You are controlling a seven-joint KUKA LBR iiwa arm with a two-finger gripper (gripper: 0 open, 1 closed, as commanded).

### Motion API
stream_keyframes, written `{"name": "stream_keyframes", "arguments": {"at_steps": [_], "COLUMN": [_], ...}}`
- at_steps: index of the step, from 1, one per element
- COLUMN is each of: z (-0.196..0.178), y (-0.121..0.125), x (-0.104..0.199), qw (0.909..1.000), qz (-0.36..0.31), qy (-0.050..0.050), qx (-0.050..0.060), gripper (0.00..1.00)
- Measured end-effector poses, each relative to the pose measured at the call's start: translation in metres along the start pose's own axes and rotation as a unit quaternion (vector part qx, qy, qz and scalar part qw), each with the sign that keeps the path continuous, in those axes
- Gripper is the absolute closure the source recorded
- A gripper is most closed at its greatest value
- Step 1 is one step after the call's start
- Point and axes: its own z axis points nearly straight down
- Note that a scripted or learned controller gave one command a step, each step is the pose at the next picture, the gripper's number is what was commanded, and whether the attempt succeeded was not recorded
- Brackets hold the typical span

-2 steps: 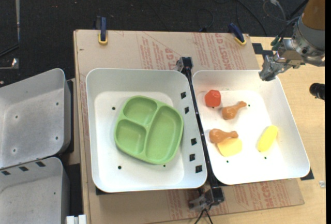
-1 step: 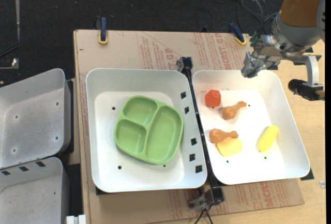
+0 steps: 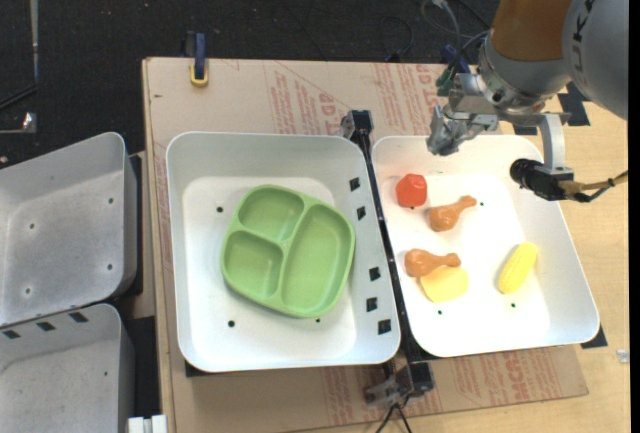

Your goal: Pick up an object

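Nearest you, at the lower right of the frame, a yellow corn piece and a yellow wedge touching one orange drumstick are lying in the right bin. Higher up, a second drumstick and a red piece are sitting apart. The gripper is hovering above them, upper right; whether its claw is apart or together, you cannot tell. Try aiming for the isolated red piece, descending squarely.
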Motion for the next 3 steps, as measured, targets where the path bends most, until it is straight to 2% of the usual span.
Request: {"name": "stream_keyframes", "arguments": {"at_steps": [2, 3], "z": [-0.003, 0.009], "y": [0.004, 0.007], "x": [0.116, 0.159], "qw": [1.0, 1.0], "qz": [0.0, 0.0], "qy": [0.0, 0.0], "qx": [-0.002, -0.001], "gripper": [1.0, 1.0]}}
